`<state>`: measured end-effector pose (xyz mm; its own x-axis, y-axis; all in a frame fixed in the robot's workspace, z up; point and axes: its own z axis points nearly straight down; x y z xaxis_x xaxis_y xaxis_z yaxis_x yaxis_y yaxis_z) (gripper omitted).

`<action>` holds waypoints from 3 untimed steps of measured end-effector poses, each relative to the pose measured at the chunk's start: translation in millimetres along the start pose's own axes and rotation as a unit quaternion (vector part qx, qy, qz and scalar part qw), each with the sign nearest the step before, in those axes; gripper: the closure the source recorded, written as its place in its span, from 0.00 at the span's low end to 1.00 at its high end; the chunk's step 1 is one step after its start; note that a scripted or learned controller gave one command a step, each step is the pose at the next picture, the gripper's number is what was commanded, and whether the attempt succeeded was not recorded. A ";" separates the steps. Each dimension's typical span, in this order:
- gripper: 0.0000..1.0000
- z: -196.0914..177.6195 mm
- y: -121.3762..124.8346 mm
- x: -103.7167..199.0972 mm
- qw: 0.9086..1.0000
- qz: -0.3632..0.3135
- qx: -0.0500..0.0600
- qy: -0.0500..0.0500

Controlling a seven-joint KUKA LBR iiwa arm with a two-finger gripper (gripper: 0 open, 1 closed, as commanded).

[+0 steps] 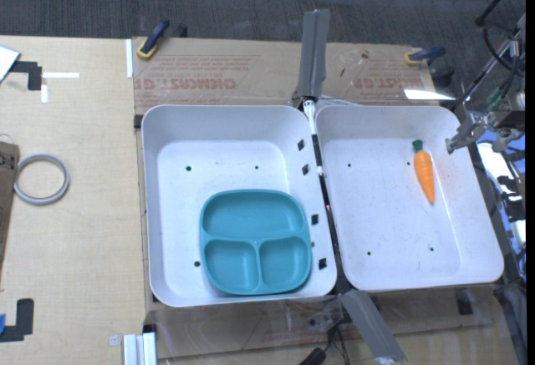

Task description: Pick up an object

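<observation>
Nothing is picked up yet: the carrot (425,174) lies loose in the right bin (401,259), the teal tray (255,242) in the left, and the gripper's state cannot be told

Materials from my side: both bins are smooth white plastic, slight sheen. Left bin (167,146) holds a teal tray (255,240), matt moulded plastic. Right bin (376,255) holds the carrot (425,173), smooth orange, looks plastic. Left of the bins, bench top (75,271) is pale wood, matt. Behind the bins, cardboard sheet (217,75), rough brown.
</observation>
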<state>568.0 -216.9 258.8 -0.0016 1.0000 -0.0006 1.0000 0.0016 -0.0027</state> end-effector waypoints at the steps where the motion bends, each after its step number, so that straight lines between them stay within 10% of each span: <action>1: 0.00 -28.9 15.1 -5.0 0.996 -0.091 -0.002 -0.001; 3: 0.00 167.3 37.8 4.1 0.994 -0.108 -0.001 0.002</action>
<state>605.3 -212.8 91.4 -0.2159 0.9764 0.0036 0.9764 0.2159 -0.0006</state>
